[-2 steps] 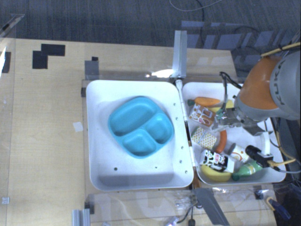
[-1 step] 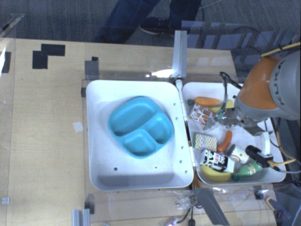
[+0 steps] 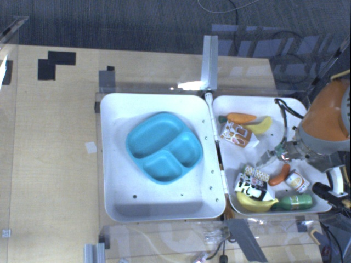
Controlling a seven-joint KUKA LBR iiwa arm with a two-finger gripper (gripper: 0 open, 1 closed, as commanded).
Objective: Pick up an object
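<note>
My gripper [image 3: 277, 156] hangs low over the middle of the right bin [image 3: 290, 104], reaching in from the right under the orange wrist band. Just below it lies a red sausage [image 3: 279, 175], with a small jar [image 3: 296, 182] to its right. A black-and-white packet [image 3: 253, 183] sits to the lower left of the gripper. A yellow banana [image 3: 255, 203] and a green bottle [image 3: 296, 202] lie along the bin's near wall. At the far end are an orange carrot [image 3: 241, 117], a second banana [image 3: 262, 125] and a printed snack packet [image 3: 237, 134]. I see nothing held.
The left bin [image 3: 118, 147] holds a blue divided plate [image 3: 163, 147]. A metal post [image 3: 210, 62] stands behind the divider between the bins. The arm's bulk and cables crowd the right bin's right side.
</note>
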